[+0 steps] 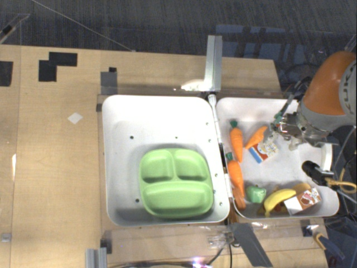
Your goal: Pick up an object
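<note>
Nearest the camera, along the right bin's [333, 205] front wall, lie a yellow banana [277, 199], a small brown carton [307, 199] just to its right, and a green cup-like piece [256, 194] to its left. Higher in that bin the hand [280, 128] hangs over the floor below the arm's orange band [329, 88]; whether it is open or closed cannot be told from this view. Just beside the hand lie a short orange carrot [257, 136] and a small white, red and blue packet [260, 151]; contact with either is unclear. Further left, two longer carrots [236, 141] lie end to end beside the wall between the bins. In the left bin [120, 149] sits a green divided tray [176, 182], upright, toward the front. Both bins rest on the wooden counter [50, 166].
</note>
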